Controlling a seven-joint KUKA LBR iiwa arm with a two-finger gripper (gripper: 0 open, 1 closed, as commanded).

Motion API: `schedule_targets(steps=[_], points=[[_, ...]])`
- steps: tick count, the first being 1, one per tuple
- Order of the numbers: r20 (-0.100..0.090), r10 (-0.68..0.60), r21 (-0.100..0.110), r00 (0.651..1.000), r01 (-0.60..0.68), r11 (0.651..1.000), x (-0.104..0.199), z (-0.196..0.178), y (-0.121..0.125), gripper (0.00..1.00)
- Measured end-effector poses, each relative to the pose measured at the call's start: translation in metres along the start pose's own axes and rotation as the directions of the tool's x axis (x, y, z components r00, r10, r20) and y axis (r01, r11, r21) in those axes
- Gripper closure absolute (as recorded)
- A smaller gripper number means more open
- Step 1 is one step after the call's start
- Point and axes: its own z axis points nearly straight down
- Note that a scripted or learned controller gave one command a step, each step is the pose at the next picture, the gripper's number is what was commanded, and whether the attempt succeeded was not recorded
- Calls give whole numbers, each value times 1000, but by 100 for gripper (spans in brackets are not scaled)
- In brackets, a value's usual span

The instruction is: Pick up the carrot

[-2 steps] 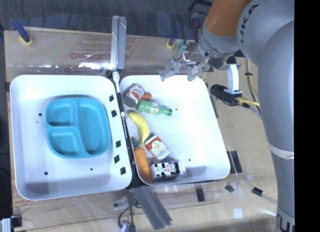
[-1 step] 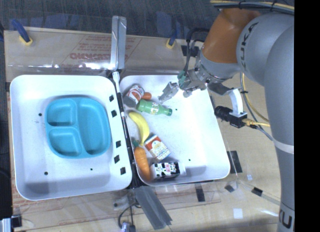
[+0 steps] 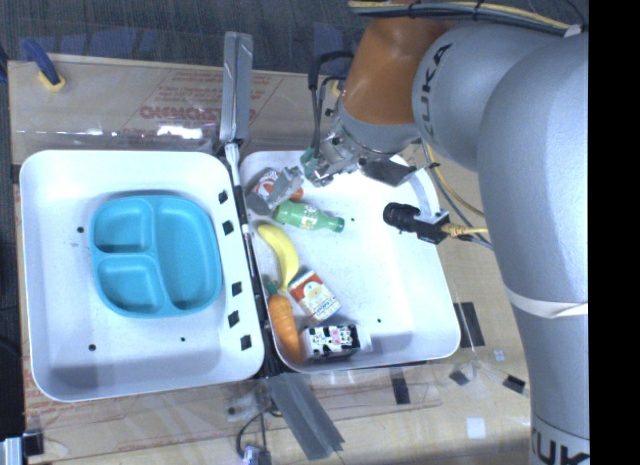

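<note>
The carrot is orange and lies along the left wall of the right bin, near its front corner. My gripper hangs over the far left part of that bin, well behind the carrot. It is just above a green bottle and beside a small red and white item. The grey arm with its orange band fills the upper right and hides the bin's far right corner.
A yellow banana lies between the bottle and the carrot. A red and orange box and a black and white carton sit right next to the carrot. The left bin holds a blue divided tray.
</note>
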Motion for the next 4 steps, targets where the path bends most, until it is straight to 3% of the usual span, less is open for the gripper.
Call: schedule_targets(steps=[1,2,3,4], points=[[1,-113,-1,994,113,994,125,0,22,0],[6,-138,-16,990,138,990,168,83,29,0],[5,-142,-14,990,142,990,169,74,29,100],[2,66,-2,998,-66,998,154,1,-19,100]])
